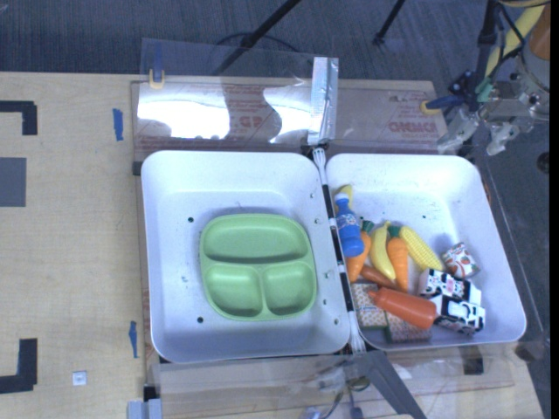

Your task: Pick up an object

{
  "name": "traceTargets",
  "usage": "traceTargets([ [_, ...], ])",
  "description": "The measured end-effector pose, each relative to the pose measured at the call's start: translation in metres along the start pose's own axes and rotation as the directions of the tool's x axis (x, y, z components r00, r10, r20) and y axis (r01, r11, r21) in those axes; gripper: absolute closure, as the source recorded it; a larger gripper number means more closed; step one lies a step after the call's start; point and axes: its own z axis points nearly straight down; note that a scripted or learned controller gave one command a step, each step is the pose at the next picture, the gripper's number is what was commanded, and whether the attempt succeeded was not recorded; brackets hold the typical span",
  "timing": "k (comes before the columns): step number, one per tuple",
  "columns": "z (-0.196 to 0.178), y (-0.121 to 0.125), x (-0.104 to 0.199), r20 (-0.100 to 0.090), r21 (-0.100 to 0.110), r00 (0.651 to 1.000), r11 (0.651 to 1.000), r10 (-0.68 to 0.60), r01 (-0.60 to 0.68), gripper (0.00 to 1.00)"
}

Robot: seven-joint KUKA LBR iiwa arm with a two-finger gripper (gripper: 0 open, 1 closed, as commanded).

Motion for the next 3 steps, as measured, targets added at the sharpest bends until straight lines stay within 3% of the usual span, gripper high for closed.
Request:
traceTargets([
  [1,0.161,-0.109,0.055,0.0,-0.001,0.997,0.997,-0.083,0.083,0.0],
  [2,0.152,-0.108,0.054,0.001,-0.004,0.997,0.997,-0.081,0.081,1.0],
  [3,0.056,-0.071,0.099,0.001,-0.002,1.0,1.0,-0.028,0.028,1.0],
])
